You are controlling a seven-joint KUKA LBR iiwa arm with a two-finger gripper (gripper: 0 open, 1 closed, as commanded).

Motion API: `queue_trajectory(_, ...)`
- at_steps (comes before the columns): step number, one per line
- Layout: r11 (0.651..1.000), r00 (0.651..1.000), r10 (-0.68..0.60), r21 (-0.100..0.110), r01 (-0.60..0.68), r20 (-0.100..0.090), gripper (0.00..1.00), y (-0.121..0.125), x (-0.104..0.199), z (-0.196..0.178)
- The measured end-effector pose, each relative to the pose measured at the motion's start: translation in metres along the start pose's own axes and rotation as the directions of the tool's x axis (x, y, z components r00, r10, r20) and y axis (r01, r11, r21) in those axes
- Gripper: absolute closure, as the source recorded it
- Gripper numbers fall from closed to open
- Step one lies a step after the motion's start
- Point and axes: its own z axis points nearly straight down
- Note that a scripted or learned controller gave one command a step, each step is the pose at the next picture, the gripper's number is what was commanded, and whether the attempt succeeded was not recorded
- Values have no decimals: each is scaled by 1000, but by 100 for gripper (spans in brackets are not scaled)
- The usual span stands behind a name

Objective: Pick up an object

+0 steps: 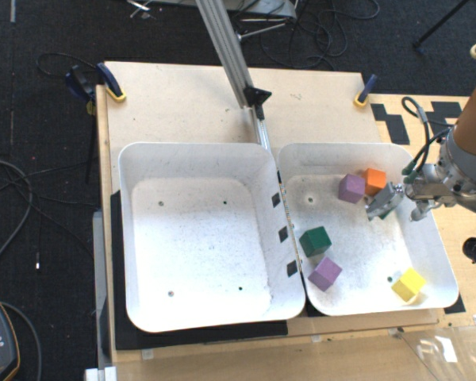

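- Risk, imo: the gripper (383, 203) sits just right of the orange block (374, 180) and upper purple block (351, 188), which touch each other. A drop here could land btwn targets, shove one into the other, or nip a corner that slips out.
- Claw: can't tell how wide it stands, too small and blurry. Nothing visible in it.
- Other picks in the right bin (428, 236): green block (315, 240), lower purple block (325, 273), yellow block (408, 285), well apart from the claw.
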Motion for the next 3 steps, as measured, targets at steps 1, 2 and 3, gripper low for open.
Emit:
queue_trajectory(1,1000,1000,-3,4,3,1,0,100,-22,112)
queue_trajectory(2,1000,1000,0,-26,0,8,0,151,-1,164)
queue_trajectory(3,1000,1000,-1,-28,1,11,0,166,-10,168)
